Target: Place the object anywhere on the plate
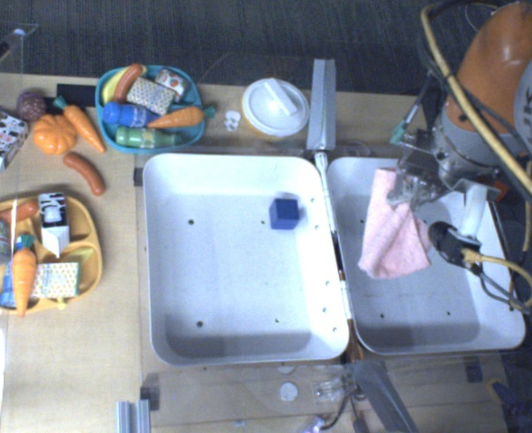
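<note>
Orange-banded grey arm [509, 52] stood nearest the lens, over the right white bin [491, 332]. Its gripper [412, 188] was pinched on the top edge of a soft pink cloth [392, 228], which hung and draped away toward the bin floor, long axis running down from the fingers. Small blue cube [285, 212] lay well apart in the left white bin [203, 332]. No plate identifiable.

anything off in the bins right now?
Yes. The pink cloth in the right bin hangs bunched and slanted from the tool, upper end lifted. The blue cube sits alone in the left bin. No plate is in either bin.
</note>
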You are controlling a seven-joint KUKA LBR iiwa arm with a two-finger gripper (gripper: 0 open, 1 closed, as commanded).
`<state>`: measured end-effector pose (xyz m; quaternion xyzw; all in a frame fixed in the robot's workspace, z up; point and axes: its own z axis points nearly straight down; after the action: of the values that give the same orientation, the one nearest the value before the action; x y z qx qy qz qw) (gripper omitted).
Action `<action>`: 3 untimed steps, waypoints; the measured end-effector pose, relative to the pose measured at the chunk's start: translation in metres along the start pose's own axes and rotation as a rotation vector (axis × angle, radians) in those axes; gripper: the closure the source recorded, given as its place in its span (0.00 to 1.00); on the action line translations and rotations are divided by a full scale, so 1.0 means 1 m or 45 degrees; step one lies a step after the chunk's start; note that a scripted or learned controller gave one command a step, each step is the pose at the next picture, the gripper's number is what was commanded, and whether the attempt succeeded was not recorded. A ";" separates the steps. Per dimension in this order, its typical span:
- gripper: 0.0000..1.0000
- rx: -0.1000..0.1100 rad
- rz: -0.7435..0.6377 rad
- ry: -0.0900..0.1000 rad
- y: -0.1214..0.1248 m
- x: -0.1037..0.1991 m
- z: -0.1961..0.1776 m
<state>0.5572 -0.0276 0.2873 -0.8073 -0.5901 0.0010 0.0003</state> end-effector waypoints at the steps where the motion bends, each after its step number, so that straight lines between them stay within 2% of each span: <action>1: 1.00 -0.001 -0.018 0.001 0.001 -0.008 0.055; 2: 1.00 -0.001 -0.022 0.002 0.001 -0.006 0.063; 3: 1.00 -0.006 -0.538 0.002 0.003 0.050 0.058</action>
<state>0.5747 0.0190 0.2290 -0.6657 -0.7462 -0.0012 -0.0009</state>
